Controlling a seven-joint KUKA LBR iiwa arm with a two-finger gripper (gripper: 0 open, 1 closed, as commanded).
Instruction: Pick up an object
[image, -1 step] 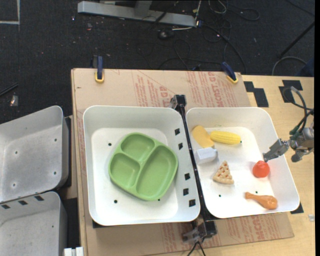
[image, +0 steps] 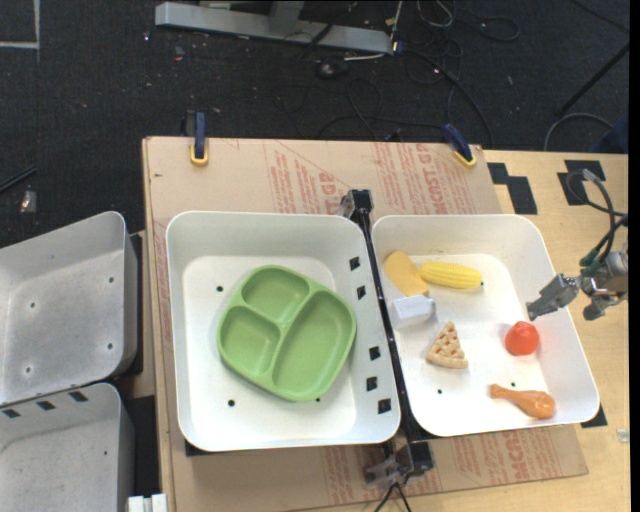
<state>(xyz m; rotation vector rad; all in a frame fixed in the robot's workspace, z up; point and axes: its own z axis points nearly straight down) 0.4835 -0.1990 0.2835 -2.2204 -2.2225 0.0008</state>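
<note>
The right bin (image: 560, 270) holds several toy foods: a corn cob (image: 450, 274), a yellow piece (image: 402, 270), a pale grey block (image: 412, 308), a pizza slice (image: 447, 347), a red ball-like tomato (image: 521, 339) and an orange drumstick (image: 523, 400). My gripper (image: 573, 302) hangs over the right rim of this bin, just up and right of the tomato. Its two fingers stand apart, open, with nothing between them.
A green three-compartment plate (image: 287, 332) lies in the left bin (image: 190, 300). A black divider with clips (image: 378, 330) runs between the bins. Two more white trays (image: 60, 290) sit off the bench at the left. Cables hang at the far right.
</note>
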